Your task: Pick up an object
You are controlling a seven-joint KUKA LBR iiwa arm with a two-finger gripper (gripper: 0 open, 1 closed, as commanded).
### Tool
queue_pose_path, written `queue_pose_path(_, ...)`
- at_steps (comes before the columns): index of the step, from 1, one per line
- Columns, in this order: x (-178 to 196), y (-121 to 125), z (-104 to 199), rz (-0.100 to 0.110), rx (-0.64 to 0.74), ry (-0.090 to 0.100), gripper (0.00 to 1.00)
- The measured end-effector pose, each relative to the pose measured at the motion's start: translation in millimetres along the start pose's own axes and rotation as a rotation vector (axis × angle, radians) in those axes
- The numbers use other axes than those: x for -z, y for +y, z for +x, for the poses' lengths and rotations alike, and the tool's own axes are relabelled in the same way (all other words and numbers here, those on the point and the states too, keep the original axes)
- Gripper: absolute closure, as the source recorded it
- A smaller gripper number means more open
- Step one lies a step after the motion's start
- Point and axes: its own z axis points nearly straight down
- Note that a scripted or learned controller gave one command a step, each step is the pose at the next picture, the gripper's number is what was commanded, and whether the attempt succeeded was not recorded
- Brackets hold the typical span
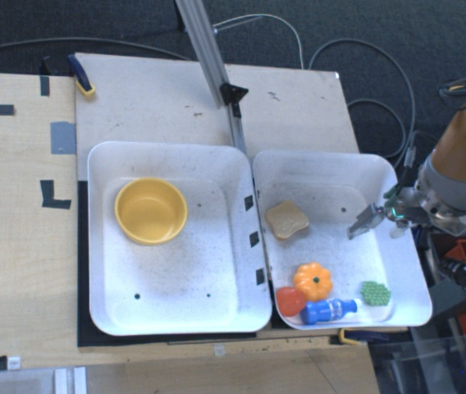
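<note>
Tool (363, 224) hangs at the right bin's (323, 164) right wall; whether it is released or clenched, I cannot tell. Nearest, below it, lies a green piece (374, 292), then the blue bottle (329, 310), orange pumpkin (312, 280), tan piece (286, 219). Best target probably the isolated tan piece: centre above, descend straight. No readable writing.
</note>
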Motion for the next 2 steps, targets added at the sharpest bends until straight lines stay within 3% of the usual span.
queue_pose_path(2, -118, -6, 4, 0.006, -0.001, 0.001, 0.0)
